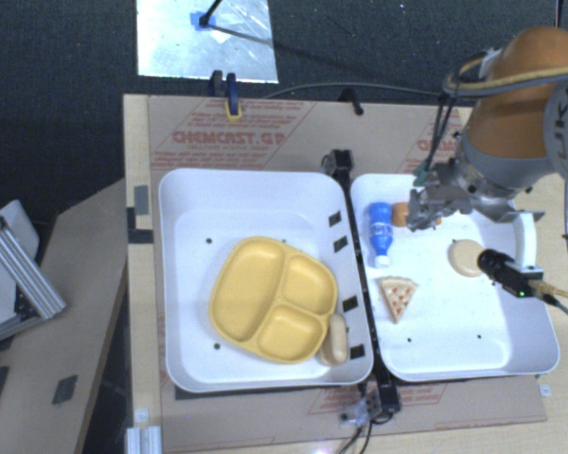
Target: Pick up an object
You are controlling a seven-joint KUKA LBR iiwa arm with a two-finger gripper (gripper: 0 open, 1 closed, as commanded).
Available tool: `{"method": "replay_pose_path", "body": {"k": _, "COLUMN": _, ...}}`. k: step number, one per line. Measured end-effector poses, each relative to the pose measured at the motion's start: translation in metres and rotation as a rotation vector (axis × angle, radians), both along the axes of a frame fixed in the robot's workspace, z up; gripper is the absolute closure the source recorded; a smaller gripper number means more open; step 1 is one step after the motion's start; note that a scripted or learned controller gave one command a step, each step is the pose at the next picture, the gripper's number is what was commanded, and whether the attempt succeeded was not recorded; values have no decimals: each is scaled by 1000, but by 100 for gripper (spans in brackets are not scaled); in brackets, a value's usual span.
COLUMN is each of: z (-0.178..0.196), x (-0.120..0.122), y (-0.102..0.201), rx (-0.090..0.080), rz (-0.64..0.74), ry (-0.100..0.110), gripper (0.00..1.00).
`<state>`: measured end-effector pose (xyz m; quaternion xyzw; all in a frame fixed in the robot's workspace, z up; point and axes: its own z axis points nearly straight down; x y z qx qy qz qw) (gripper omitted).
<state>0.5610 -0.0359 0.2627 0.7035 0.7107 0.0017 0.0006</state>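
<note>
In the right bin [511,348] lie a blue and white bottle [380,229], a pizza slice toy [397,297] and a round beige bun-like piece [467,257]. A small orange thing [399,214] peeks out beside the bottle's top. My gripper [426,211] hangs over the upper part of the right bin, just right of the bottle and the orange thing. Its fingertips point down and I see nothing between them.
The left bin [199,206] holds a yellow divided plate [273,299] and a beige bread-like piece [336,339] at the plate's lower right corner. A black divider with clips [355,253] runs between the bins. The arm's orange band [525,102] looms over the right bin's upper right.
</note>
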Motion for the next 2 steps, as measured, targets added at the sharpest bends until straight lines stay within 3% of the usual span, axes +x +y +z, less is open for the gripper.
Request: {"method": "replay_pose_path", "body": {"k": 2, "z": -15, "x": 34, "y": 90, "rx": 0, "rz": -2, "ry": 0, "gripper": 100}}
